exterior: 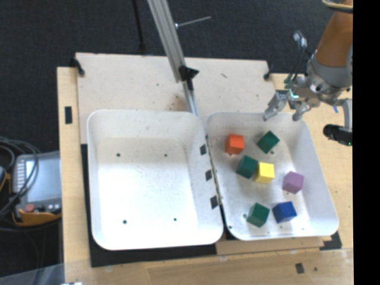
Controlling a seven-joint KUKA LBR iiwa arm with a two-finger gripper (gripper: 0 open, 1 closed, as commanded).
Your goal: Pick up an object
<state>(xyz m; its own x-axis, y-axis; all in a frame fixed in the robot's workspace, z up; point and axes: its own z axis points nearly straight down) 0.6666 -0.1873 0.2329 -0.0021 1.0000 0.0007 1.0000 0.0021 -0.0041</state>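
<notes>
Cubes sit loose in the right bin (317, 186), nearest the lens a dark green cube (258, 214) and a blue cube (284, 211) side by side, well below the fingers and close to the bin's front rim. Just up from them, a purple cube (293, 181) lies nearer the right wall with open floor around it. Straight below the fingers, a yellow cube (265, 171) touches a second green cube (247, 167) on its left. Higher again, a third green cube (268, 142) sits closest under the fingers, tilted, with an orange cube (235, 143) off to its left, apart from it, near the wall shared with the left bin (98, 129).

Now the gripper (286, 113): it hangs over the right bin's far rim, fingers spread apart, nothing between them. Clear white floor lies between the fingers and the nearest green cube. The grey arm (333, 46) with its orange band climbs away to the right.

Far left of the fingers, the left bin shows a speckled floor. Beyond both bins, the pale tabletop (130, 79) runs back, and a slanted metal post (168, 31) rises from it. No readable writing anywhere.
</notes>
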